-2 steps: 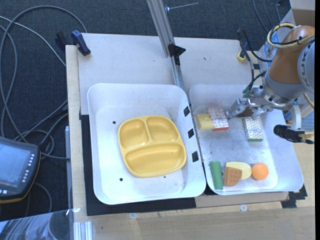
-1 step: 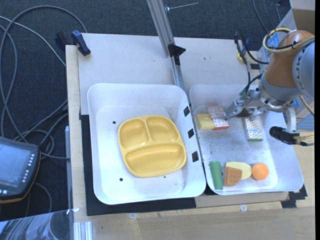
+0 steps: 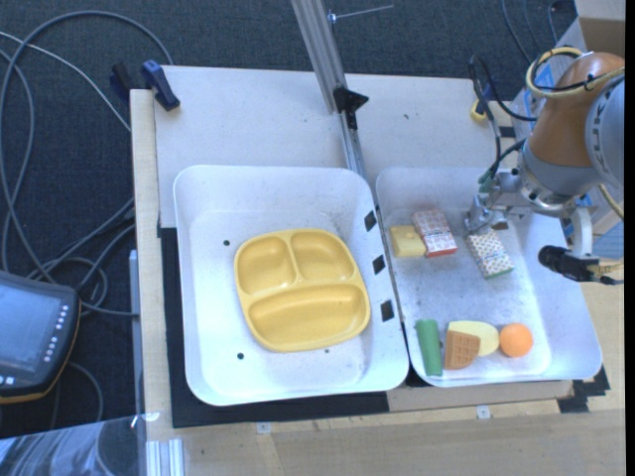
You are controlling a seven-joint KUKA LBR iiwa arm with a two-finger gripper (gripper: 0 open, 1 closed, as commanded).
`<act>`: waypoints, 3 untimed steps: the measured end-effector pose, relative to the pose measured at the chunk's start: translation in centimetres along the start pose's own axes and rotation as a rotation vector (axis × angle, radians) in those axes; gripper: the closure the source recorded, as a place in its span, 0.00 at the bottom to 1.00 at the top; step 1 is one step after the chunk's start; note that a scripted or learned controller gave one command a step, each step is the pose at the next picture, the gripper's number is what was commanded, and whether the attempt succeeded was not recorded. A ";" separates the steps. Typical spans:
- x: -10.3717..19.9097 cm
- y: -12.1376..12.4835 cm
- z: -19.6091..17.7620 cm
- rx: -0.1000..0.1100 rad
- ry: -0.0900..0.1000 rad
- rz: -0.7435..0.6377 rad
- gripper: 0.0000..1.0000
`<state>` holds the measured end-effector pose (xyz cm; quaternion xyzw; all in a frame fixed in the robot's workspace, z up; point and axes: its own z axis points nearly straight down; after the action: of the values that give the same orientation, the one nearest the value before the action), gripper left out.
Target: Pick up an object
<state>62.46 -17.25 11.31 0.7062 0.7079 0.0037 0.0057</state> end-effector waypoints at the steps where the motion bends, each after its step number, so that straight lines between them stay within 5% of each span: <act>1: 0.4 0.9 -4.7 0.007 0.001 0.000 1.00; 3: -0.9 1.4 -15.5 0.004 0.000 0.001 1.00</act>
<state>63.63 -18.07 26.80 0.7065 0.7077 0.0021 0.0042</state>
